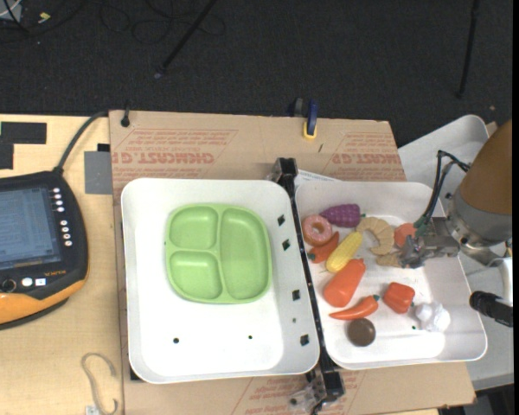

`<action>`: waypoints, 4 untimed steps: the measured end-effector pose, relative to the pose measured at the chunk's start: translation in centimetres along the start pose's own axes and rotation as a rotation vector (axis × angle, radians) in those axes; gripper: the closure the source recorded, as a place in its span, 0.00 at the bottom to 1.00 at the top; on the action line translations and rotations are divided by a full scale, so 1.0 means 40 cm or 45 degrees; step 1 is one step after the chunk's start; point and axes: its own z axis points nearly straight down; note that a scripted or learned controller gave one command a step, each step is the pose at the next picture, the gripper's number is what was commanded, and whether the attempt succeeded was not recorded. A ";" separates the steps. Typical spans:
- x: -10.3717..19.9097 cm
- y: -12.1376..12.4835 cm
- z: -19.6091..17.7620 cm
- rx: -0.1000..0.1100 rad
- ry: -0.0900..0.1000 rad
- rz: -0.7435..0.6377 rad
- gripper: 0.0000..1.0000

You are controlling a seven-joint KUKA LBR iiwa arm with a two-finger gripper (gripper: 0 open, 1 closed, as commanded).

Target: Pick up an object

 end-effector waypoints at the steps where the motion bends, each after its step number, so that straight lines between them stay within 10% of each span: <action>1: 0.007 0.023 -0.137 -0.001 0.000 -0.001 1.00; 2: 0.002 0.022 -0.174 0.001 0.001 0.000 1.00; 4: 0.256 0.071 -0.170 0.004 0.001 -0.002 1.00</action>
